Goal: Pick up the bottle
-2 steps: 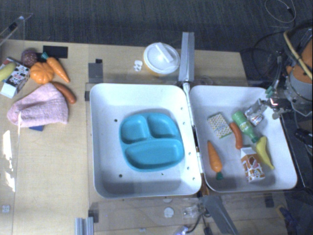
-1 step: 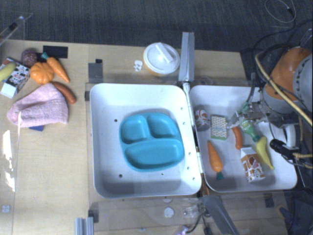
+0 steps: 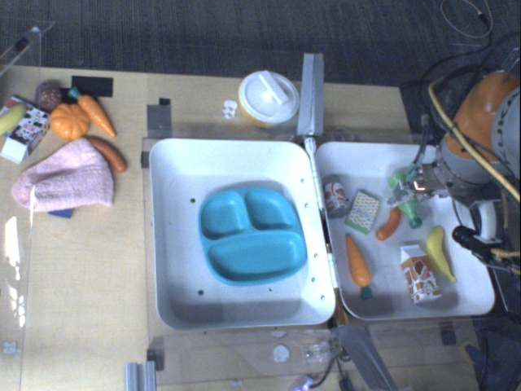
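two white bins (image 3: 163, 218) sit on a pale wood bench (image 3: 73, 283) over dark carpet (image 3: 203, 15); jaws' state unclear.

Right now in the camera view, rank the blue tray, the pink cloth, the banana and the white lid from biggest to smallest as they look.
1. Blue tray, clearly largest.
2. Pink cloth.
3. White lid.
4. Banana, smallest; it is about as long as the lid is wide, but much narrower.
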Robot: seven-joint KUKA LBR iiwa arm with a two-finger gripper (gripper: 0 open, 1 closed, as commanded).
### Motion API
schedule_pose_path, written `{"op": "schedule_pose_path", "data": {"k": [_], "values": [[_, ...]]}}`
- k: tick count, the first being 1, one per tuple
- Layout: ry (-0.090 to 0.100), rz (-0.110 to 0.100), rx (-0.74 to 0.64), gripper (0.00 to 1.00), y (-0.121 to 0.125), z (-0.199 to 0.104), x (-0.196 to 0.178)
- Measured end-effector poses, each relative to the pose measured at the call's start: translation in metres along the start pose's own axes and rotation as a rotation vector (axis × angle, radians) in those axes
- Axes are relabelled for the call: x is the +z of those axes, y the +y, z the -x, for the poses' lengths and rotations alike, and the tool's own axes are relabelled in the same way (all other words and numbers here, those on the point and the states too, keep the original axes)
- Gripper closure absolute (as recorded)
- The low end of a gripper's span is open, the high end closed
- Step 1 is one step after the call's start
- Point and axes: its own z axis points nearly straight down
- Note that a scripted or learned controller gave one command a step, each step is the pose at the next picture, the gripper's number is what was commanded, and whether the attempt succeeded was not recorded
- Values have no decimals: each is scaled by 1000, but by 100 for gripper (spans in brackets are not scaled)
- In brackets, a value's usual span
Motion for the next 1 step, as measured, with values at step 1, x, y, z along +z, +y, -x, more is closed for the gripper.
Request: {"op": "schedule_pose_path", "data": {"k": [1], "values": [[0, -10, 376, 100, 67, -16, -122]]}}
